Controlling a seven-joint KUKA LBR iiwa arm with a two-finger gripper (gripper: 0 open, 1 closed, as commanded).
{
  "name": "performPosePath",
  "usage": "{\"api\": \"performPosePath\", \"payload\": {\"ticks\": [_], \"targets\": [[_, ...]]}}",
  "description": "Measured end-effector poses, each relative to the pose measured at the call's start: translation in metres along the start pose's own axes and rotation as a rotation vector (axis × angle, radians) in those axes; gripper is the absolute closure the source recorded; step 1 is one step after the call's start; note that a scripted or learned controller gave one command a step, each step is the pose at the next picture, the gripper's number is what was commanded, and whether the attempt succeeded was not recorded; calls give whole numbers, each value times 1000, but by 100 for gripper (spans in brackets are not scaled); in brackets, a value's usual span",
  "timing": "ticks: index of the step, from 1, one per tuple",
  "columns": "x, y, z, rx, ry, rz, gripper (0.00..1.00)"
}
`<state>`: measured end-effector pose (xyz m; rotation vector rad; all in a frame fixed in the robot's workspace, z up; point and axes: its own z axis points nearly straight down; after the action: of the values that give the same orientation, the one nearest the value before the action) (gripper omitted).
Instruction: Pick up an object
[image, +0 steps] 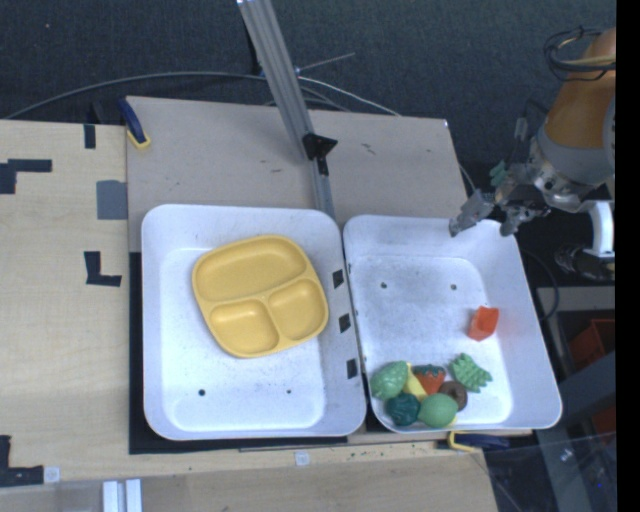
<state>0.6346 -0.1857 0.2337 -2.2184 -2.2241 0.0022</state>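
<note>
- Two shallow white bins side by side on the bench: left bin (165, 300), right bin (520, 300).
- In the left bin, a yellow divided plate (260, 295) with three compartments, lying flat toward the bin's upper middle.
- In the right bin, an orange block (484, 322) alone near the right wall, well apart from the rest.
- Clustered in the right bin's near corner: a light green leafy toy (390, 379), a red-orange toy (430, 378), a green ridged toy (470, 372), a dark teal toy (404, 408), a round green ball (438, 410); all touching or just beside one another.
- Gripper (485, 217) at the right bin's far right corner, above the rim, two dark fingers spread apart with nothing between them.
- Grey arm with orange band (580, 110) reaching in from the right.
- Grey metal pole (285, 90) slanting down toward the gap between the bins.
</note>
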Motion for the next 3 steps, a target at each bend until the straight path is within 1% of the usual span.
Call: {"api": "performPosePath", "payload": {"ticks": [1, 2, 3], "targets": [[0, 0, 0, 0, 0, 0, 0], [7, 3, 62, 6, 1, 0, 0], [15, 4, 109, 5, 1, 0, 0]]}}
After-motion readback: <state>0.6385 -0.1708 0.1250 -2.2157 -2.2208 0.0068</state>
